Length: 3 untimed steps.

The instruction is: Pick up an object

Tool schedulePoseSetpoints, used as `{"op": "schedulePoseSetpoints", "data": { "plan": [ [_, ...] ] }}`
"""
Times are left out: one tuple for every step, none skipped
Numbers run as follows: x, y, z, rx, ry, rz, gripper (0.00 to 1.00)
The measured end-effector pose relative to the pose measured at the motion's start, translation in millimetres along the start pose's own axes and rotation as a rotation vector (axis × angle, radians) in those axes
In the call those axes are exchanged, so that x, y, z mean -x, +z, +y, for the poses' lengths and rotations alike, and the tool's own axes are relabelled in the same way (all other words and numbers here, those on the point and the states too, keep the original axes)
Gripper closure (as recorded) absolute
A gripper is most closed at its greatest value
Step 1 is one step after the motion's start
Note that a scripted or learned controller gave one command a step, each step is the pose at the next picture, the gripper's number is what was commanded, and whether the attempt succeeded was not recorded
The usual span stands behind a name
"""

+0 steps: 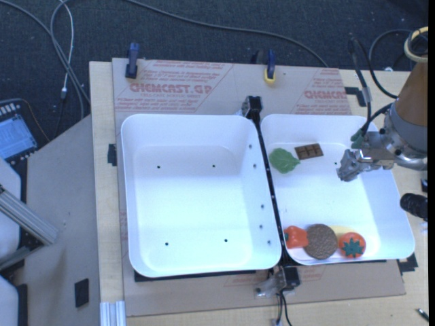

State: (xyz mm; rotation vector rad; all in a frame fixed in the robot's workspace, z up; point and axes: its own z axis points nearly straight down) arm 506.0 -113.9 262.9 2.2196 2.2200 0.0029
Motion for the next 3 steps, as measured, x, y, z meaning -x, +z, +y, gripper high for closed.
{"op": "schedulePoseSetpoints", "data": {
  "plan": [
    [-56,9,21,-0.003,-0.005,0.001,1.0],
    [-113,20,37,-0.003,-0.005,0.001,1.0],
    [-168,32,54,-0.004,-0.005,0.002,1.0]
  ]
}}
